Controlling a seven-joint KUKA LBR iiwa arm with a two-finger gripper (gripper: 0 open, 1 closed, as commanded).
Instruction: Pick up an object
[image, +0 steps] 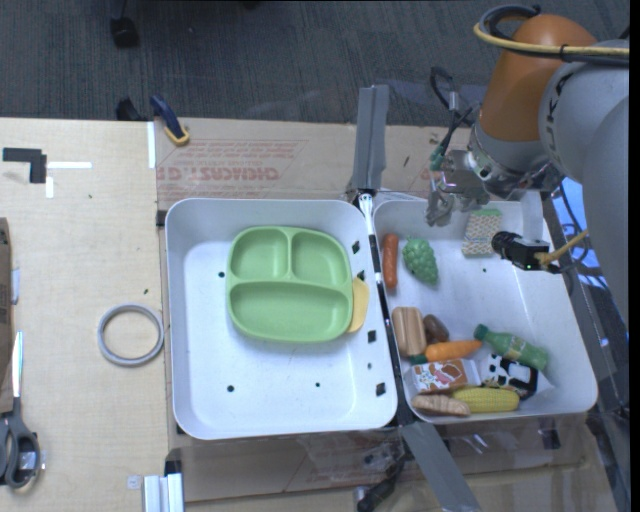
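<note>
Nearest the camera, along the front wall of the right bin (575, 330), lie a corn cob (486, 400), a bread roll (440, 405) and a small printed packet (445, 376), packed close, with a black-and-white toy (512, 375) and a green bottle (512, 347) just behind. That crowding leaves my tool little room there, I judge. A carrot (452, 350), a wooden block (408, 330) and a brown lump (436, 328) sit mid-bin, touching. Across the divider, the left bin (190, 330) carries a green divided plate (289, 282) with a yellow piece (359, 304) at its rim. Farther back, green grapes (420, 259) and an orange sausage-shaped piece (390, 262) lie near the divider with bare floor around them, the easier candidates. My tool (438, 212) hangs over the far corner, just beyond the grapes; whether it is apart or together I cannot tell. A patterned sponge (482, 231) rests by the far wall. On the bench (80, 260) lies a tape ring (131, 334).
</note>
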